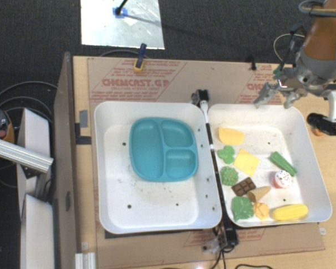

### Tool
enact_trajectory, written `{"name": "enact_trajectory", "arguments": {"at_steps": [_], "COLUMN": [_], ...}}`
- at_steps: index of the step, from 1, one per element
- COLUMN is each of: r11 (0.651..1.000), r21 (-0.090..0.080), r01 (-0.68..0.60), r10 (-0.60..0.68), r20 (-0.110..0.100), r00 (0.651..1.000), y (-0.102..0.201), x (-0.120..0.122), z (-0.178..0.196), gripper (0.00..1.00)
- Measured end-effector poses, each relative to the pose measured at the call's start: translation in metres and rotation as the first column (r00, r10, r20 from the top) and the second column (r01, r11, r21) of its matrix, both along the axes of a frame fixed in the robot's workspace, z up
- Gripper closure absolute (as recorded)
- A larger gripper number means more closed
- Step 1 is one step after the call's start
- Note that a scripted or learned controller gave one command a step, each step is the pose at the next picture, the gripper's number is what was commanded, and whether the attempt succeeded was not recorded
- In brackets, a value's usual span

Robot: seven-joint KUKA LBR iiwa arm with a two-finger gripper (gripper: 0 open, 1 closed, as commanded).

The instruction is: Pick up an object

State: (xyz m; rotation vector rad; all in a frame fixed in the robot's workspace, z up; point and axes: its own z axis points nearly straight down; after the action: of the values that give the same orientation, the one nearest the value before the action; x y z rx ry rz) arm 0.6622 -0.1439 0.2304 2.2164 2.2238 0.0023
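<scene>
Camera view puts the toy food nearest you, along the front edge of the right bin [319, 184]: a yellow corn cob [290, 211], a green broccoli piece [242, 207], a chocolate bar [244, 186] and a small cupcake [283, 179]. Just behind them lie a yellow cheese slice [247, 162], a green bean pod [282, 163] and an orange wedge [231, 135]. You should expect all of these to be light, hard plastic and rather slippery; the corn cob lies apart from its neighbours, so taking it across its middle looks the safest choice. The left bin [115, 206] holds a teal divided plate [162, 149]. Both bins sit on a cardboard sheet [173, 77] over the bench. Farthest off, the gripper [278, 94] hovers above the right bin's back corner, its fingers spread and nothing between them. Dark carpet lies beyond, with cables at the left.
</scene>
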Motion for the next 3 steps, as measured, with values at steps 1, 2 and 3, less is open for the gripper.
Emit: {"name": "enact_trajectory", "arguments": {"at_steps": [1,2,3], "r11": [1.0,1.0,1.0], "r21": [0.001,0.0,-0.002], "r01": [0.009,0.005,-0.001], "r10": [-0.009,-0.005,0.001], "r20": [-0.014,-0.004,0.002], "r00": [1.0,1.0,1.0], "y": [-0.063,-0.059,-0.053], "x": [-0.06,-0.109,-0.103], "z": [-0.122,-0.102,-0.147], "gripper": [0.0,0.0,0.0]}}
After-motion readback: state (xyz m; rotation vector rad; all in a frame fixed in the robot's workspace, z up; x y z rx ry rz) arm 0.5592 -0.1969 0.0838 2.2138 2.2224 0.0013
